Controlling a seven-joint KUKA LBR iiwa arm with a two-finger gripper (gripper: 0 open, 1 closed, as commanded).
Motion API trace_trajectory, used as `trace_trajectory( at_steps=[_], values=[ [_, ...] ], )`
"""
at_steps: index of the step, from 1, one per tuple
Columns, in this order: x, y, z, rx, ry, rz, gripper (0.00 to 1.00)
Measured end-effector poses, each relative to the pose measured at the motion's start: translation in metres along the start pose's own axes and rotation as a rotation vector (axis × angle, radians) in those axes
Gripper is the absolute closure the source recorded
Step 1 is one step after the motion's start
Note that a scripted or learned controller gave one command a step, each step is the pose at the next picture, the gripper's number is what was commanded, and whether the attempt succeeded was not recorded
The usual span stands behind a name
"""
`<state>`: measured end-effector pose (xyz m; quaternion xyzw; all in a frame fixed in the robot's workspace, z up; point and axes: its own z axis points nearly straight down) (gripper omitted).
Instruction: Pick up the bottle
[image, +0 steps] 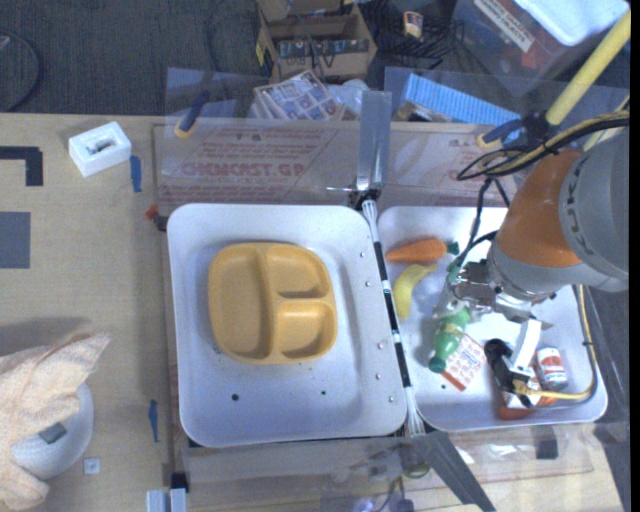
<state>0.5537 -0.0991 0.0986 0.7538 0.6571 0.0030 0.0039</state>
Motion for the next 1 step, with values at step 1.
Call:
trace_trajectory(
  at_steps=[1],
  values=[
    [0.0354,0.0008,-0.1403,0.01,-0.001,0.12,1.0]
  ],
)
